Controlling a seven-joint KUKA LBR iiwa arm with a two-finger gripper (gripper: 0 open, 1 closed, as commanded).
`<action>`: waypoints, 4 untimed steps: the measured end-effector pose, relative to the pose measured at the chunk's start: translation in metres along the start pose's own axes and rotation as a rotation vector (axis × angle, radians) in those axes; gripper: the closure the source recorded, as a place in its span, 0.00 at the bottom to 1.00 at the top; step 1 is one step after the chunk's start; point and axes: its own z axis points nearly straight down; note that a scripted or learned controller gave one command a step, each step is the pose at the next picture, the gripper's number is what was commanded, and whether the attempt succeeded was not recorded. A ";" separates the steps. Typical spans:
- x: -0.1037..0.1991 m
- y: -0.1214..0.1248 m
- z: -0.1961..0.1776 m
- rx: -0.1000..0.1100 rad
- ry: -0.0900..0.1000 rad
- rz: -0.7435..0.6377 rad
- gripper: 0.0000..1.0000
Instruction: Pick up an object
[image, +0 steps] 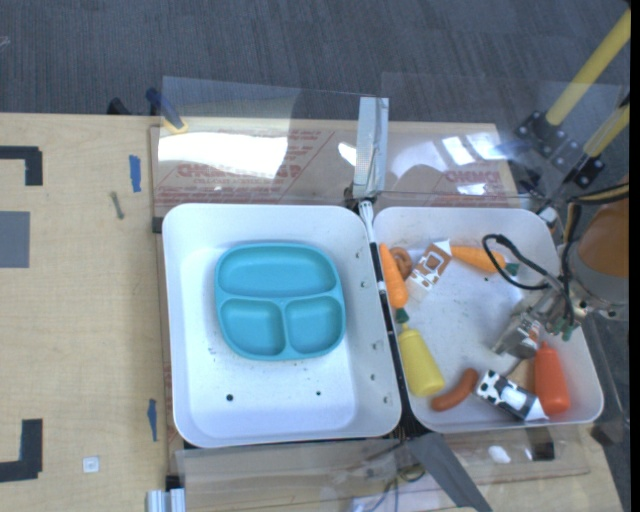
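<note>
Candidate objects in right bin: orange-red bottle at near right corner, black-white toy beside it, sausage, yellow bottle; gripper low just above orange-red bottle; finger state cannot tell; step: approach; next: descend, close on one item; left bin holds blue tray.

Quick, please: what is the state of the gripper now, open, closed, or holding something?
Gripper: low in the right bin, beside the orange toy; open or closed cannot be told.
</note>
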 end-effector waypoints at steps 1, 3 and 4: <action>-0.003 0.003 -0.013 -0.005 -0.012 -0.002 1.00; 0.034 0.047 0.000 0.002 0.002 0.115 0.00; 0.039 0.003 -0.001 0.004 0.002 0.056 0.00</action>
